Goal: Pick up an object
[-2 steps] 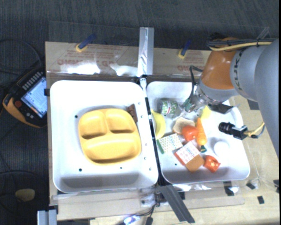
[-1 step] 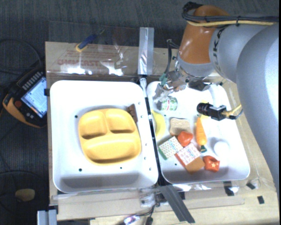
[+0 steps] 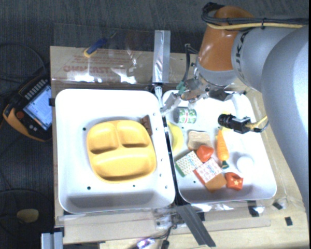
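could miss the can [image 3: 186,115] beside the bin wall [image 3: 166,119]; cannot tell the gripper [image 3: 189,93] spread.

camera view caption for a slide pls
KUKA arm's gripper hovers over right bin of toy food; yellow tray fills left bin.
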You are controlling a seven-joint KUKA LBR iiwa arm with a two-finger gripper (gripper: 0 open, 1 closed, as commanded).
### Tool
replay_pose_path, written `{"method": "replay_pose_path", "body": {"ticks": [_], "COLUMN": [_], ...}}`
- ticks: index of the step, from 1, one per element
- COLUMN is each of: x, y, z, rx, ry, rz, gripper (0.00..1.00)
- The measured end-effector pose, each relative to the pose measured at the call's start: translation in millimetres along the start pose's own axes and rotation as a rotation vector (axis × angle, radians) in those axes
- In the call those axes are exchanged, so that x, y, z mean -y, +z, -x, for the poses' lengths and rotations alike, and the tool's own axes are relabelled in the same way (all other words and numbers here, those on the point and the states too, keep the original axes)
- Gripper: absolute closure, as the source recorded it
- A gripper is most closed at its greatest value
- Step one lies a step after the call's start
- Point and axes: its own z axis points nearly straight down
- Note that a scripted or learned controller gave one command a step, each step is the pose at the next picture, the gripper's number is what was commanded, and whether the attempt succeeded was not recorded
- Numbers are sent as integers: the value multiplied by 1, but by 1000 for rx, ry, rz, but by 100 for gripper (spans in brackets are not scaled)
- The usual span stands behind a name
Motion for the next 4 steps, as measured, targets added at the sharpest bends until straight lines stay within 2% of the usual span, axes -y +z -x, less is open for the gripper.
{"method": "replay_pose_path", "body": {"ticks": [1, 2, 3, 4], "x": [4, 12, 11, -15], "y": [0, 94, 84, 0], "z": [73, 90, 90, 40], "rx": [3, 7, 10, 1], "ry": [-105, -37, -37, -1], "rz": [0, 8, 10, 1], "gripper": [0, 0, 100, 100]}}
